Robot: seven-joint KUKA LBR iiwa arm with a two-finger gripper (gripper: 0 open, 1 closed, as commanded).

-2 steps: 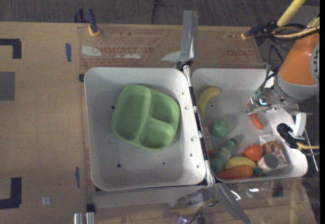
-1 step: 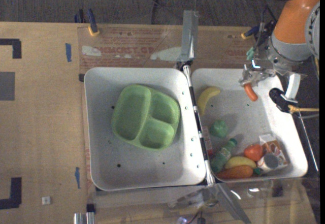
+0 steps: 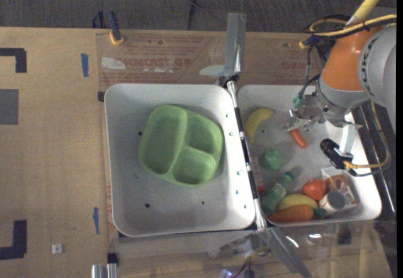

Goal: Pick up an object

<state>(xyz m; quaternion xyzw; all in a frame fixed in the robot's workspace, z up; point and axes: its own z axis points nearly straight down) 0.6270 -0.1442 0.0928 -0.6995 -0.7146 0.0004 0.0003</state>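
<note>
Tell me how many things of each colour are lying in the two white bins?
Green: 3, the divided plate, a round piece and a bottle.
Yellow: 2, a lemon-like piece and a banana.
Orange or red: 3, a small carrot, a long carrot and a tomato.
Mixed colours: 1, a small packet.
Total: 9, as far as I can tell in the crowded corner.

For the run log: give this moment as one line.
gripper above right bin | small carrot just below | green tray in left bin
</note>
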